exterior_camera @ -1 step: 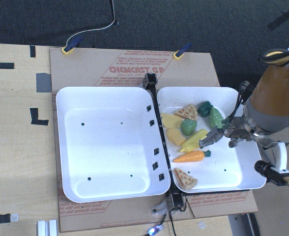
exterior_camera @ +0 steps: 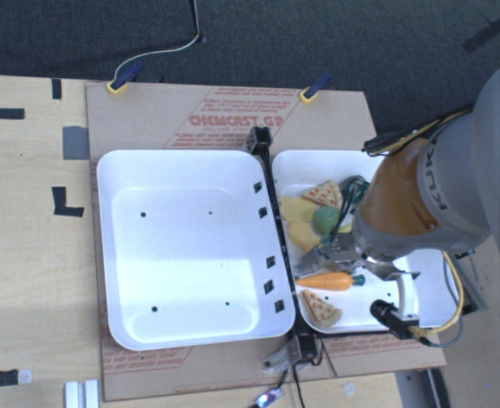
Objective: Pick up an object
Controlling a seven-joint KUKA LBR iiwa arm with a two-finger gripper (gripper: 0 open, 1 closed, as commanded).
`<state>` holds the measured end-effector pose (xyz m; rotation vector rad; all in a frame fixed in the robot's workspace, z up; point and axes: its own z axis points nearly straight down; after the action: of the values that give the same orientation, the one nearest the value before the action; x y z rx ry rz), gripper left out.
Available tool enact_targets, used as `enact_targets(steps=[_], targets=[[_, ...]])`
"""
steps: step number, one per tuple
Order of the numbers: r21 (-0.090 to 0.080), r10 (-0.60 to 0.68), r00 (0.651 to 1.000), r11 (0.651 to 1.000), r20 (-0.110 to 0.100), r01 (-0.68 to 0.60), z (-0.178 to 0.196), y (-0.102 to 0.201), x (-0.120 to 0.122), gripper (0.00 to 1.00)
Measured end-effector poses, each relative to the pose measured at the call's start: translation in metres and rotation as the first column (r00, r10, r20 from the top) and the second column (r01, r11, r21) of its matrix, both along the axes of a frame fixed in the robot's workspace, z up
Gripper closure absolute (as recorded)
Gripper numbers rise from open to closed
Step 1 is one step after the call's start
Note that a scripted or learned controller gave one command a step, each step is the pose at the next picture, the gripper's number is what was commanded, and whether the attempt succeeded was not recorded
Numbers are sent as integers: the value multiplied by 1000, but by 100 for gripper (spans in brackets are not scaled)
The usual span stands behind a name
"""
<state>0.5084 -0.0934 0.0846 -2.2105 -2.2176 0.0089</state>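
The right bin (exterior_camera: 289,161) holds several toy foods: an orange carrot (exterior_camera: 326,282), a pizza slice (exterior_camera: 322,310) near the front, another pizza slice (exterior_camera: 322,195) at the back, a yellow piece (exterior_camera: 294,212) and a green piece (exterior_camera: 325,219). My gripper (exterior_camera: 333,252) hangs low over the middle of this bin, just above the carrot and beside the green piece. The arm's orange band and grey body cover the bin's right half.
The left bin (exterior_camera: 186,245) sits beside the right one, with black clips along the shared wall (exterior_camera: 271,228). Both rest on a cardboard sheet (exterior_camera: 224,117). A cable (exterior_camera: 161,53) runs across the dark floor behind.
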Motion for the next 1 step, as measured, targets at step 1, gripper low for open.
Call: enact_targets(steps=[1], targets=[[0, -3, 1000, 1000, 14, 3, 2, -40, -1, 0]])
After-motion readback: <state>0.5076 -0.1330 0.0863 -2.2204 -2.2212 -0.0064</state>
